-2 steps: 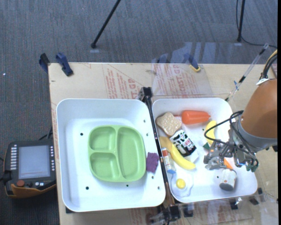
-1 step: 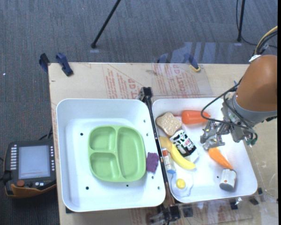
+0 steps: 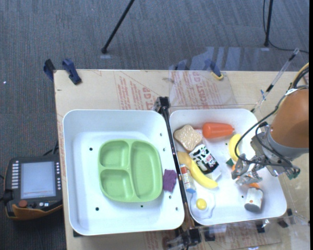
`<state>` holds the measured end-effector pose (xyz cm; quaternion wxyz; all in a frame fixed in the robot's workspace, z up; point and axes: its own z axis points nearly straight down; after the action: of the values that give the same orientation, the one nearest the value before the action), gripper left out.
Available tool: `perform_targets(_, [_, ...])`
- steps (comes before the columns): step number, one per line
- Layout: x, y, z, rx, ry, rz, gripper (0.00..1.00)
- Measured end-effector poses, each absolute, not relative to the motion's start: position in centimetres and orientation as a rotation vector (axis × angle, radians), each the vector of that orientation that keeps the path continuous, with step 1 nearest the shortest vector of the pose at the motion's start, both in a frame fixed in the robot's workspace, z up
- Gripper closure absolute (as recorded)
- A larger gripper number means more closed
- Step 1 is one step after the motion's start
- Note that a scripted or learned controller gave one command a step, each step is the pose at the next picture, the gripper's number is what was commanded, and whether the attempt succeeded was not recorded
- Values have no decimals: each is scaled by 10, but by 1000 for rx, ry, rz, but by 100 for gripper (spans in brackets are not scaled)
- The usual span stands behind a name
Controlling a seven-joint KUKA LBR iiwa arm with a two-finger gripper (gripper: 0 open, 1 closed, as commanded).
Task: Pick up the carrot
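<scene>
Starting at the far left edge and finding one handheld screen unit (image 3: 34, 184) lying off the bench (image 3: 120, 87). Moving up and right, counting two clamps on the bench's upper left corner, one black (image 3: 48, 66) and one blue (image 3: 70, 72). Coming next to two white bins side by side, and taking the left bin (image 3: 73, 139) first: seeing one green plate (image 3: 130, 171) with three compartments lying in its middle, and one small purple thing (image 3: 169, 180) just beside the plate's right rim, against the wall between the bins. Crossing into the right bin (image 3: 240, 113) and counting along its left half: one slice of toast (image 3: 188, 136), one small carton with black-and-white patches (image 3: 204, 158), one banana (image 3: 201, 173) lying aslant below the toast, one slim tube (image 3: 185, 177) by the dividing wall, and one fried egg (image 3: 201, 204) at the lower edge. Locating the one carrot (image 3: 217, 130) at the upper middle of this bin, lying flat just right of the toast, with its tip pointing right. Noting a second yellow curved piece (image 3: 235, 146) below the carrot's tip. Reaching the gripper (image 3: 248, 171) lower right of that, hanging low over the bin floor, well apart from the carrot and gripping nothing that can be made out; not being able to tell how wide it is standing. Ending on one small white-and-orange thing (image 3: 254, 198) just below the gripper.
</scene>
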<state>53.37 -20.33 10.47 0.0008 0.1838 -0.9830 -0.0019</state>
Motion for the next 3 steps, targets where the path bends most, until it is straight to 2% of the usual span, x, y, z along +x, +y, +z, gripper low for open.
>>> perform_targets(1, [529, -131, 179, 534, -3105, -3, 100])
perform_targets(2, [535, -204, 133, 34, -3141, -4, 100])
perform_targets(3, [490, -180, 85, 183, -3132, -8, 100])
